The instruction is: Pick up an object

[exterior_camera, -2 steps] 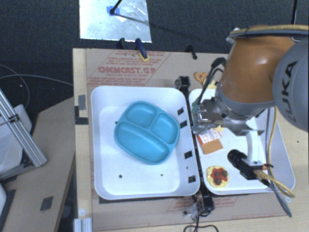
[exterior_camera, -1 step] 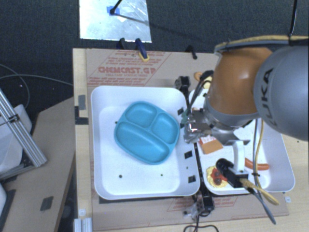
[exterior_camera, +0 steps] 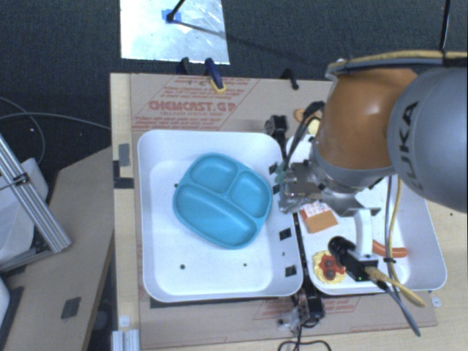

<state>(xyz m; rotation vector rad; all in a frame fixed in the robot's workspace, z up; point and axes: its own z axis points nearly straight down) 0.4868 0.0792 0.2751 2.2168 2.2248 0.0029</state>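
My gripper (exterior_camera: 294, 193) hangs low over the inner edge of the right bin (exterior_camera: 431, 269), close to the wall between the two bins, and the bulky grey and orange arm hides most of that bin. Just below the gripper lies a flat orange and white piece (exterior_camera: 319, 217). A yellow disc with red spots (exterior_camera: 326, 267) rests near the bin's front edge. At the right, an orange stick-shaped thing (exterior_camera: 393, 252) lies beyond the yellow cable. A blue divided plate (exterior_camera: 221, 199) lies in the middle of the left bin (exterior_camera: 164, 269).
Both bins sit on a cardboard sheet (exterior_camera: 190, 104) with clips along its far edge. A shiny foil sheet (exterior_camera: 174, 20) lies on the floor behind the bench. A metal frame (exterior_camera: 29, 203) stands off to the left.
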